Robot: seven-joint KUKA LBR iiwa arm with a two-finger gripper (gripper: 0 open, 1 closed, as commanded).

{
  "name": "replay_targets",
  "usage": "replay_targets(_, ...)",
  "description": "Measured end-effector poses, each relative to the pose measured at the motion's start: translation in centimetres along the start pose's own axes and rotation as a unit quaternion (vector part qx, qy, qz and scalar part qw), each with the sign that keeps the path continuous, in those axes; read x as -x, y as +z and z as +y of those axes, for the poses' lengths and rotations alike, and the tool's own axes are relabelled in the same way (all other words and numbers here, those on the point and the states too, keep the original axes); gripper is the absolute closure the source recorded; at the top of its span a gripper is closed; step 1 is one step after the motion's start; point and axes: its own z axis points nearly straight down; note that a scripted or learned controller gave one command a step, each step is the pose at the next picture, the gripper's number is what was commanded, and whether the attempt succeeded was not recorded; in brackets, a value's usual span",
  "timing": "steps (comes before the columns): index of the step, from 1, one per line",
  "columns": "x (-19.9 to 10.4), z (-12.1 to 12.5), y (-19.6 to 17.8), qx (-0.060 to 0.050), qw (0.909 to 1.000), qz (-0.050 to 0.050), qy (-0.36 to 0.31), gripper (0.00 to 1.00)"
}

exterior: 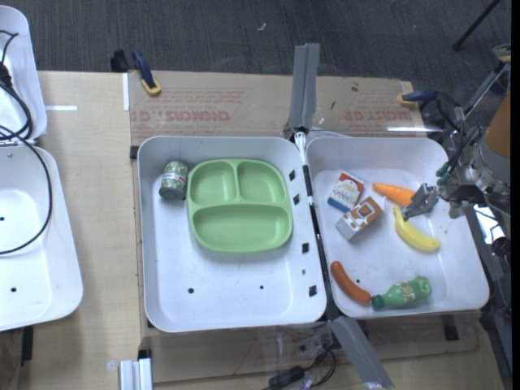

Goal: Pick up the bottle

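Note:
A green bottle [402, 293] lies on its side near the front edge of the right bin [463, 299], its cap end pointing left toward a red-orange sausage [348, 283]. My gripper [421, 202] hangs over the right bin's middle right, well behind the bottle, just above the top end of a yellow banana [415, 232]. Its dark fingers point left and down with nothing visibly between them. The arm comes in from the right edge.
The right bin also holds a carrot [393, 192] and two small cartons [345, 192] [360, 218]. In the left bin [162, 283] sit a green divided plate [240, 204] and a small can [173, 179]. A grey divider [305, 88] rises between the bins.

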Motion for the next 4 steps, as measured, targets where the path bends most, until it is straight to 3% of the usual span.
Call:
replay_targets(1, 0.0, -3.0, 14.3, 0.0, 0.9957, 0.0, 0.092, 0.0)
replay_targets(2, 0.0, -3.0, 14.3, 0.0, 0.9957, 0.0, 0.092, 0.0)
replay_targets(3, -4.3, -3.5, 14.3, 0.0, 0.9987, 0.001, 0.051, 0.0)
replay_targets(4, 1.6, -3.5, 14.2, 0.001, 0.9992, 0.0, 0.041, 0.0)
